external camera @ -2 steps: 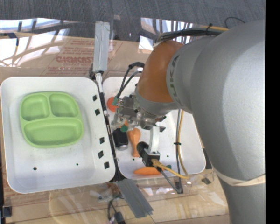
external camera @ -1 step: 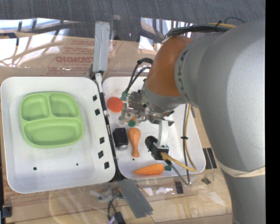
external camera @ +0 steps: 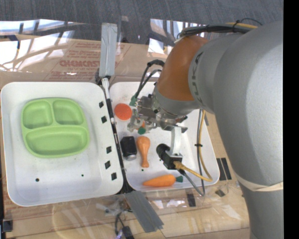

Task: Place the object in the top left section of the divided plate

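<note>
From my seat I see the arm (external camera: 229,83) reaching in from the right and hanging over the right bin (external camera: 209,168), its gripper (external camera: 142,121) low over the bin's upper left part. I cannot tell how the jaws stand; the wrist hides them, and I see nothing clearly between them. A small green bit (external camera: 142,130) shows just under the gripper, too small for me to name.

Loose in the right bin lie several things. A drumstick (external camera: 144,150) sits near the middle, long axis nearly up and down in the view, fat end up toward the gripper, thin end pointing down. A carrot (external camera: 159,181) lies across the bin's lower edge, long axis near level, green end to the right. A red ball (external camera: 122,111) rests just left of the gripper, and a black block (external camera: 128,147) sits just left of the drumstick.

The plate (external camera: 55,127), green, lies in the left bin (external camera: 20,183), its two small sections at the top.
</note>
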Action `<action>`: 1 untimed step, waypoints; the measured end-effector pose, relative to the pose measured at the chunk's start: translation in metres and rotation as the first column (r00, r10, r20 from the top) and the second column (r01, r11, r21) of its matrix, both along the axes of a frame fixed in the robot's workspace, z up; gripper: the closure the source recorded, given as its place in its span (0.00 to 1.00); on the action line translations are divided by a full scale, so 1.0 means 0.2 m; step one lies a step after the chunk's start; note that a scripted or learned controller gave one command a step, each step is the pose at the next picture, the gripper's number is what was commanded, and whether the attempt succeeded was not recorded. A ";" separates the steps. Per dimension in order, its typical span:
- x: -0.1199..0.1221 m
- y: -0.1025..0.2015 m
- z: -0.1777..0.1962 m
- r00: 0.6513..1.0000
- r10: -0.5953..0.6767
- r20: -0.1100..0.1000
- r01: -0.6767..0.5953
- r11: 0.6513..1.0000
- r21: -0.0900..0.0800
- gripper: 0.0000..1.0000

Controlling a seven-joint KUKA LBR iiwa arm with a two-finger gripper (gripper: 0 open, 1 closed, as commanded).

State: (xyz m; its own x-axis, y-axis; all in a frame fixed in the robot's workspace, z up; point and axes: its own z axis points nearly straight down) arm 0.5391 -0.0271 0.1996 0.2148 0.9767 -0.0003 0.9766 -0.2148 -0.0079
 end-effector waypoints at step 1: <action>-0.32 0.21 -0.05 0.993 -0.119 0.000 0.119 0.993 -0.002 1.00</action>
State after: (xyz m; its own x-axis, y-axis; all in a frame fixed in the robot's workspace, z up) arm 0.4761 0.0141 0.1897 0.3295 0.9441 -0.0023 0.9441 -0.3295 -0.0079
